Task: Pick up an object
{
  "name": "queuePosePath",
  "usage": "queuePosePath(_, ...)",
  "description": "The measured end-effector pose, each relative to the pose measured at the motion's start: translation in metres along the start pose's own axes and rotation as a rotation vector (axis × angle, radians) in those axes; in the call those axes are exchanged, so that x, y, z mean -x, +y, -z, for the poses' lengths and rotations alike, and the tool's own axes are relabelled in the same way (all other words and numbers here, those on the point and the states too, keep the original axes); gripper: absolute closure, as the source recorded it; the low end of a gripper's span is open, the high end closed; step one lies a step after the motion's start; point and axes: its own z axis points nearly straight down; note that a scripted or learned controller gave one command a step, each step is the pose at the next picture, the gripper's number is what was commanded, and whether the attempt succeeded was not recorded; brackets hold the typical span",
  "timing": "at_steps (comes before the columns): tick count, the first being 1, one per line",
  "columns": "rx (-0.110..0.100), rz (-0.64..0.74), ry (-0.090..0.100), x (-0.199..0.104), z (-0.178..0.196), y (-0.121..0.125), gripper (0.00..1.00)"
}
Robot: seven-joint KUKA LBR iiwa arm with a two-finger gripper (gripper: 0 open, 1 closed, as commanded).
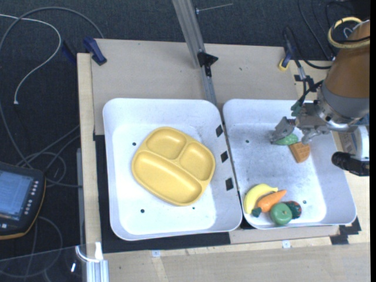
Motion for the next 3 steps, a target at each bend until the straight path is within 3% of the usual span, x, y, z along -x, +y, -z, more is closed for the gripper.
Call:
queuePosePath(1,0.0,0.0,0.0,0.0,0.0,0.0,0.0)
queuePosePath(3,-0.007,-0.002,0.001,0.004,-0.105,-0.001,0.0)
